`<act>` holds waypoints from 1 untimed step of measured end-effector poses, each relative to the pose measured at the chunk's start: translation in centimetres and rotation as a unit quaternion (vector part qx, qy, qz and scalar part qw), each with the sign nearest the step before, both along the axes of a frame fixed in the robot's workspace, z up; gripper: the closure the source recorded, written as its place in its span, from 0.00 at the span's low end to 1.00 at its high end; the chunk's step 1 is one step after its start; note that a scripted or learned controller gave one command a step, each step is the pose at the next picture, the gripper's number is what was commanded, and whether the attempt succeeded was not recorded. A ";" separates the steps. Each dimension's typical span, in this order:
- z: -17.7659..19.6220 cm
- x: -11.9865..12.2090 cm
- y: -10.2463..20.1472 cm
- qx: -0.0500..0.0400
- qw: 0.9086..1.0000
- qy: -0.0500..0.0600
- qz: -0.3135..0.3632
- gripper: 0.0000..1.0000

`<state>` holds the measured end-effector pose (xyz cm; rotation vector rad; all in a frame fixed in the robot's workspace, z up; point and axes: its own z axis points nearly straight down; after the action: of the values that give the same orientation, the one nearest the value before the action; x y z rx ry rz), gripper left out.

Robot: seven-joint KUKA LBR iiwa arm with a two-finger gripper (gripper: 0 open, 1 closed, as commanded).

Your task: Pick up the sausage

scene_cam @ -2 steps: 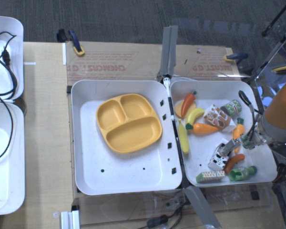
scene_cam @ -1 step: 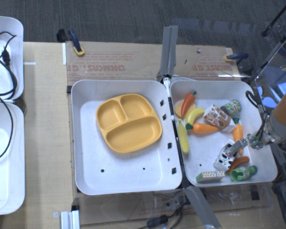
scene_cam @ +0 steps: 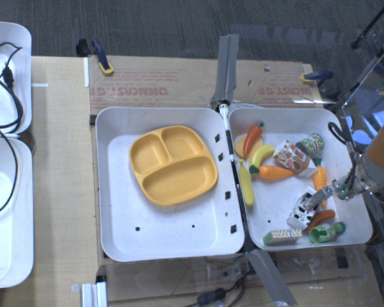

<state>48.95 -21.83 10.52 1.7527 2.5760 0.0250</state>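
Reaching in low over the right bin (scene_cam: 365,232), the pincer (scene_cam: 302,213) hangs just above the sausage (scene_cam: 321,217), a reddish-brown piece lying near that bin's near right corner; whether the pincer is spread or pressed together I cannot tell, and nothing looks lifted, so the pick seems yet to be done. Around the sausage it is cramped: a green toy (scene_cam: 326,232) touches it, a carrot (scene_cam: 319,177) sits just behind, the bin wall is near

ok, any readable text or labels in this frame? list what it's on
Red print on the cardboard sheet behind the bins: upside down and blurred; not reliably readable.
Green can label: too small to read.
Snack packet: print too blurred to read.
Nothing else carries text.
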 end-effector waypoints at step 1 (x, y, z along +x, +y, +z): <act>-0.1 -0.3 0.2 0.006 0.995 0.007 -0.095 0.00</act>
<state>48.66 -21.60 10.47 2.0005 2.4110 0.0252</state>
